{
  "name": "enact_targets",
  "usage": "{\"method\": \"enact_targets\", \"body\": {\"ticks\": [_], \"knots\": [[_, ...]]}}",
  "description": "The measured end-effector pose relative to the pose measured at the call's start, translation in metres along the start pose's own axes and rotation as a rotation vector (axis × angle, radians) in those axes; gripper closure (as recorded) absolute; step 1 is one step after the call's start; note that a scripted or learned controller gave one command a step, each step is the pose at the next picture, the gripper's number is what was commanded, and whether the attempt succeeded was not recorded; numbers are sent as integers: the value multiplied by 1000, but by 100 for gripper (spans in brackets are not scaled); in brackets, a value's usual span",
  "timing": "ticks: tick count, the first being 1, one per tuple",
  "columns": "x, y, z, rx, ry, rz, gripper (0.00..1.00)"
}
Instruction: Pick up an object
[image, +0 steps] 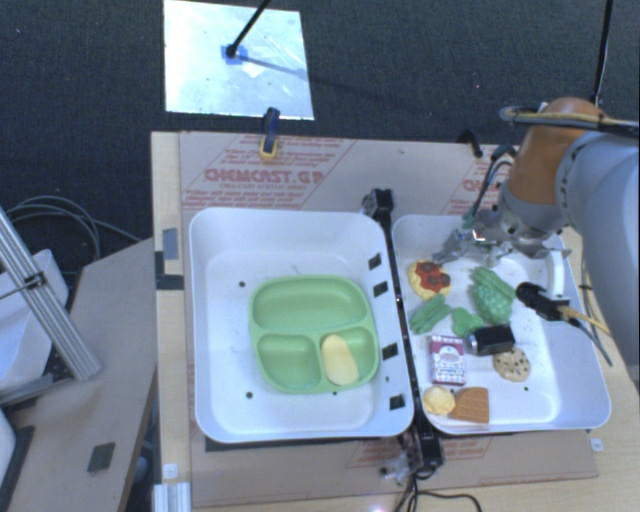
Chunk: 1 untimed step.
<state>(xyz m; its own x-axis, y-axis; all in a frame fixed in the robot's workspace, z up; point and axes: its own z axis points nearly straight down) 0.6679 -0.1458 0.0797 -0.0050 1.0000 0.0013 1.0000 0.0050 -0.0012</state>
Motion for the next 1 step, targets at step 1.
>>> {"method": "enact_targets", "body": {"ticks": [1], "knots": [[5,-27,-6,-4,-2,5,0]]}}
